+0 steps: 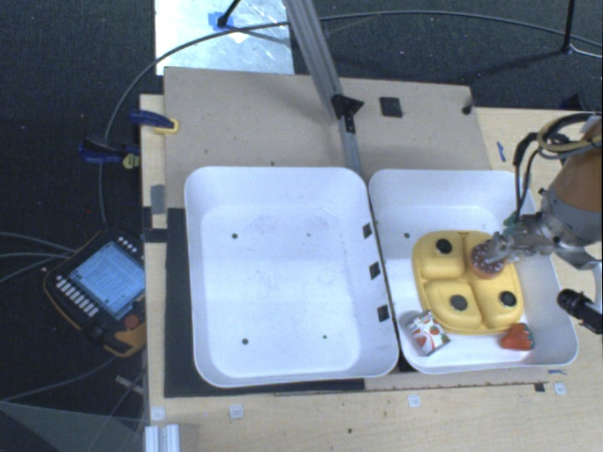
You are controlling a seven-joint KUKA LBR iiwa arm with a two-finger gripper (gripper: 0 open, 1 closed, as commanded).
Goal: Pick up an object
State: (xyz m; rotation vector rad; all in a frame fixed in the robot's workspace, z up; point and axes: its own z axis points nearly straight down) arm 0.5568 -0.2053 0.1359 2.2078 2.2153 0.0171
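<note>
In the right bin (452, 191) lies a yellow block (452, 285) with black dots on top. A small white and red object (426, 332) rests near the bin's front wall, and a red piece (514, 337) sits in the front right corner. My gripper (494, 250) reaches in from the right and hangs low over the yellow block's upper right part. A small round brownish thing (485, 262) shows right at its tip; whether it is held or just lies on the block is unclear.
The left bin (273, 281) sits beside the right one, sharing a raised middle rim with black clips (375, 269). A grey pole (316, 45) slants over the bench's back. A handheld pendant (99, 290) and cables lie on the floor at left.
</note>
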